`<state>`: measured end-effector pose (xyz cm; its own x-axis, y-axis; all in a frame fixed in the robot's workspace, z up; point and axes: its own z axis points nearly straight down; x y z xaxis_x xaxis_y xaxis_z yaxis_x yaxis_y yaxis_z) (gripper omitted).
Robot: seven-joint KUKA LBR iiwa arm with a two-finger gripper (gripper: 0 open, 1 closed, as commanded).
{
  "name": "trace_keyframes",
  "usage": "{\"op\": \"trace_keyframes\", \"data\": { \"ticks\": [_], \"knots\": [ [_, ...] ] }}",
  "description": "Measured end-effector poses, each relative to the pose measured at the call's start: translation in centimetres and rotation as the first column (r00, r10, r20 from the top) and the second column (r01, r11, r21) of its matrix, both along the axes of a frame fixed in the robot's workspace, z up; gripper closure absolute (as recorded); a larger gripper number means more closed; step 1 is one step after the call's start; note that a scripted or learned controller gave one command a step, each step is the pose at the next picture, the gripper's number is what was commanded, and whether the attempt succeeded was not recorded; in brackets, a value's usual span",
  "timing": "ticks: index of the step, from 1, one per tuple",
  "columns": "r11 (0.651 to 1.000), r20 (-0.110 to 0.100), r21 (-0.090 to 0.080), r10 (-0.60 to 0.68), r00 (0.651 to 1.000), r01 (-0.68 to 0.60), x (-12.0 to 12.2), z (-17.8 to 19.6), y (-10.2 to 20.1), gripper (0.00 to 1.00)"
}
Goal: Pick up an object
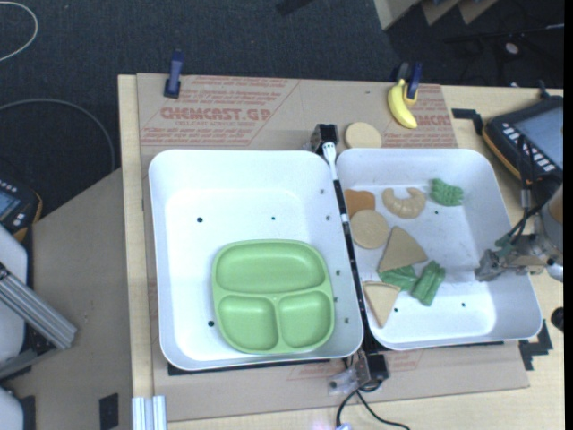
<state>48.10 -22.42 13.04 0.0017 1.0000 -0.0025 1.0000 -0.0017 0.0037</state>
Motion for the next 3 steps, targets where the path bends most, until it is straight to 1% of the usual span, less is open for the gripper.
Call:
{"op": "trace_keyframes", "data": {
  "ticks": [1,2,3],
  "knots": [
    [1.000,0.003,-0.002,0.000,1.000,0.000,0.1,1.0,0.0,1.00],
    [1.000,-0.002,0.003,0.008,1.000,-0.008,5.1,-4.9,4.0,1.00],
    [1.000,0.002,-0.001,0.002,1.000,-0.002,5.0,-3.5,3.6,1.00]
  ]
}}
